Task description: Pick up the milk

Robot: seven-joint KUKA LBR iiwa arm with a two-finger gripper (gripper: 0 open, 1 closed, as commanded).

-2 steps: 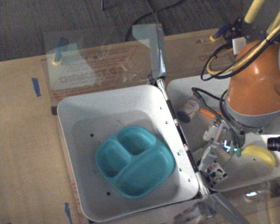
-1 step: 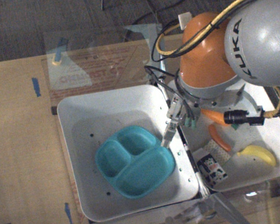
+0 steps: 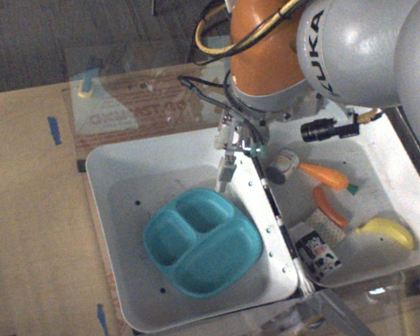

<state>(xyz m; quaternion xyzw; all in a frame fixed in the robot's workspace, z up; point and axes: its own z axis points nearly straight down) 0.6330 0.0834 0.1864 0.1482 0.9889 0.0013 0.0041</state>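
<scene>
The milk (image 3: 318,253) (a small black-and-white carton) lies at the right bin's (image 3: 419,190) near-left corner, untouched. The claw (image 3: 229,169) hovers well apart, above the teal tray (image 3: 200,241); open or closed, I cannot tell. Approach and grasp remain.

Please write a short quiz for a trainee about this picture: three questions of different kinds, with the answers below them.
1. True or false: the teal plate lies in the same bin as the carrot.
2. Which thing lies nearest the right bin's front right corner? A) the banana B) the milk carton C) the carrot
3. Over which part of the bench does the gripper hang?

Key
1. False. The plate is in the left bin, the carrot in the right bin.
2. A
3. Over the left bin's back right part, near the wall between the bins, just above the plate's far edge.
</scene>
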